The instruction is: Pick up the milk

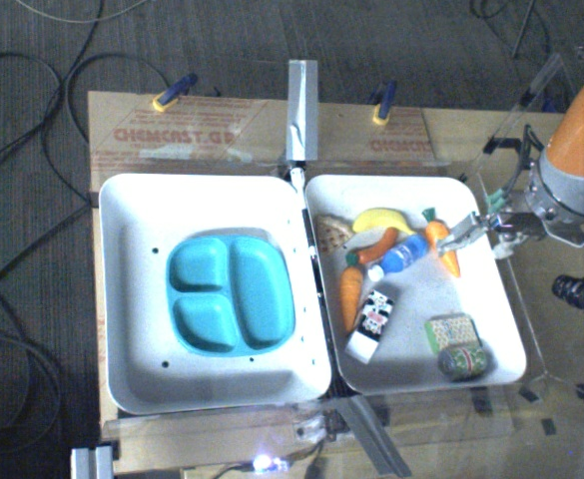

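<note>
The milk (370, 322) is a small white carton with black cow patches, lying tilted in the right bin (491, 367), near its left wall and front. An orange carrot (350, 296) lies just left of it, touching or nearly so. My gripper (474, 228) hangs over the right bin's upper right part, beside a second carrot (443, 245) and well to the right of and behind the milk. Its grey fingers point left toward a blue-and-white bottle (401, 255). Nothing can be made out between them.
A yellow banana (381, 220), an orange-red item (373, 248), a green sponge-like block (449, 328) and a dark round object (463, 360) share the right bin. The left bin (132, 228) holds a blue divided tray (232, 292). Clamps hold the cardboard at the back.
</note>
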Available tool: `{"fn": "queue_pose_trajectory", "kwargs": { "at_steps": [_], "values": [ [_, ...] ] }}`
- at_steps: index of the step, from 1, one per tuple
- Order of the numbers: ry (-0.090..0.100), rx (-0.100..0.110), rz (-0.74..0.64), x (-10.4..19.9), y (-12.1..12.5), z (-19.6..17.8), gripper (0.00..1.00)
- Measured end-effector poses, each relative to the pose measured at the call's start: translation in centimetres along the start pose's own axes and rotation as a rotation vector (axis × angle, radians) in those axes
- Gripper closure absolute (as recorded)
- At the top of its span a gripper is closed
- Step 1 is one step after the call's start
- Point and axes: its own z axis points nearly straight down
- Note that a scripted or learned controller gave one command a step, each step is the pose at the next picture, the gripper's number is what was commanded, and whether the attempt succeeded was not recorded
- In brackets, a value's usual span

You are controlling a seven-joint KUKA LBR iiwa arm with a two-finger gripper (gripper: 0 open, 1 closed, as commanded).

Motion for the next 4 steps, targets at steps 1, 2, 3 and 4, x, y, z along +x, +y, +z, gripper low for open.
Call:
{"fn": "queue_pose_trajectory", "kwargs": {
  "at_steps": [1, 2, 3, 4],
  "values": [
    [0.001, 0.001, 0.026, 2.9, -0.2, 10.6, 0.0],
    [0.0, -0.003, -0.263, 6.3, -0.3, 14.9, 0.0],
    [-0.002, -0.009, -0.366, 4.3, 4.6, 16.3, 0.0],
    [-0.006, -0.012, -0.384, 5.0, -4.3, 16.3, 0.0]
  ]
}}
